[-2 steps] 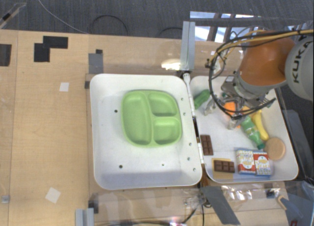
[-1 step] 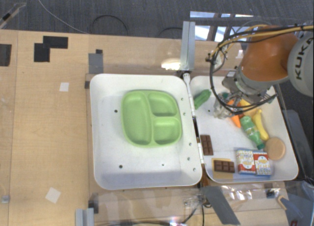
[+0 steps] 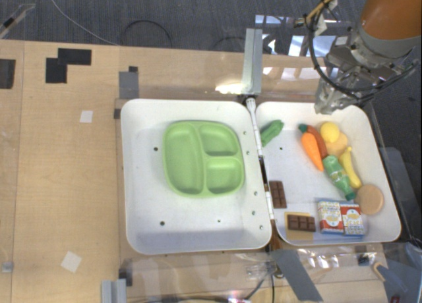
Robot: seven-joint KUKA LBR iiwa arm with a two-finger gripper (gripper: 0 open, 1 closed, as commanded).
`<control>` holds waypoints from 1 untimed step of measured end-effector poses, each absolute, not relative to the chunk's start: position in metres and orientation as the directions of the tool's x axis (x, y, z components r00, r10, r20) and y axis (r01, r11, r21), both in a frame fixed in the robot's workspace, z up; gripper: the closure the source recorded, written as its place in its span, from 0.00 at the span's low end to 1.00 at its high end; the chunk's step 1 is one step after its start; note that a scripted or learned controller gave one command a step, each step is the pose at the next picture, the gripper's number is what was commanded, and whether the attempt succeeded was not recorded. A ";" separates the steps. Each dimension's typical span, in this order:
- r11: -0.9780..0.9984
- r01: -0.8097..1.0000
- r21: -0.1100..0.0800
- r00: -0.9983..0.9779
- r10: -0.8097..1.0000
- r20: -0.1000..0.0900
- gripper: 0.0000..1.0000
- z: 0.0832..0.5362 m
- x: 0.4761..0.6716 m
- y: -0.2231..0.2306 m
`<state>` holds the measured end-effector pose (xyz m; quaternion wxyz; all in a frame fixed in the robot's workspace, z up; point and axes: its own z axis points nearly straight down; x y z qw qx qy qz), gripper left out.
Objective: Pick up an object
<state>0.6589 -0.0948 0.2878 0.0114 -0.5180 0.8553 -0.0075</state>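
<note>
The gripper (image 3: 328,103) hangs over the far edge of the right bin (image 3: 290,163), just beside the lemon (image 3: 329,131), nothing visible between its tips.

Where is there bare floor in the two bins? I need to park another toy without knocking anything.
Left bin: a bare strip rings the green divided plate, widest along the front. Right bin: open floor between the cucumber, the carrot and the chocolate bars. The right side is crowded, from the lemon down to the juice cartons.
</note>
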 end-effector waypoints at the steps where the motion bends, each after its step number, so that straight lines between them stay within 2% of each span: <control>1: 0.464 -0.886 -0.010 -0.464 -0.886 -0.008 0.00 0.280 0.657 -0.095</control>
